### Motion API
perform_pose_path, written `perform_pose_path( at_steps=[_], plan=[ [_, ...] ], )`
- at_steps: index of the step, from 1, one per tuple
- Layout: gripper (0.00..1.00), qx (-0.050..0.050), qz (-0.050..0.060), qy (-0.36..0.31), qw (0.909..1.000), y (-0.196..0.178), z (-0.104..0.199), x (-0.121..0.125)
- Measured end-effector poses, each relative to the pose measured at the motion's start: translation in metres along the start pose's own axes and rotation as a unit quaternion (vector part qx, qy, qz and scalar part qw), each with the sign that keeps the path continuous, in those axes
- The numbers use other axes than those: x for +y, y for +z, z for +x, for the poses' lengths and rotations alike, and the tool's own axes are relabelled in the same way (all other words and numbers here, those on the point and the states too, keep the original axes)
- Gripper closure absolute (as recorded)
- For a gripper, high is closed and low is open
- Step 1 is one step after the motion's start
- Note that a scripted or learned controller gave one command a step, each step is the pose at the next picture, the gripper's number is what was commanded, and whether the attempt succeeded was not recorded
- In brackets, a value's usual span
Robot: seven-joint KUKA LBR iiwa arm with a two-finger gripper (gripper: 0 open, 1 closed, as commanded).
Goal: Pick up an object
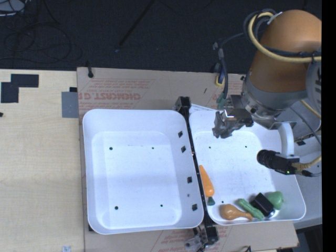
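Camera view, looking down at a slant: two shallow white bins side by side on a cardboard sheet. The left bin (137,169) has a bare floor; the right bin (247,161) holds everything worth picking, all of it bunched along the near edge — likely where loose, light items slide and settle against the walls. An orange carrot-shaped toy (206,180) lies lengthwise beside the divider between the bins, its green tip toward the near corner. Near it, in the near part of the bin, sit an orange-tan pear-shaped piece (231,211), a green pod-like piece (250,208) touching it, a small black block (262,204) resting on or against the green pieces, and a rounder green object (274,198) by the right wall. The cluster is tight, so a clean grab on any one item looks awkward; the carrot toy, lying apart, seems the easier target. The arm (286,51) reaches in from the right, its orange band high over the far right corner, wrist pointing downward. The gripper (227,126) hangs over the far end of the right bin, well apart from every object — nothing lies between its fingers. Whether they stand apart or together I cannot tell; the dark hardware blurs together at this angle.
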State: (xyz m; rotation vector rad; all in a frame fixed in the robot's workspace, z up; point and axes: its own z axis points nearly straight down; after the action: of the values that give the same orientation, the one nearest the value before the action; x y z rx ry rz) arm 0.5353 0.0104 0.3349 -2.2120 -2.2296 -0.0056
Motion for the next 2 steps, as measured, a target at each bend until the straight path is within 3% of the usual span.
perform_pose_path(
  at_steps=[1, 2],
  plan=[
    [1.0, 0.0, 0.0, 0.0, 1.0, -0.046, 0.054, -0.033],
    [1.0, -0.002, 0.004, 0.003, 1.0, -0.009, 0.066, -0.045]
  ],
)
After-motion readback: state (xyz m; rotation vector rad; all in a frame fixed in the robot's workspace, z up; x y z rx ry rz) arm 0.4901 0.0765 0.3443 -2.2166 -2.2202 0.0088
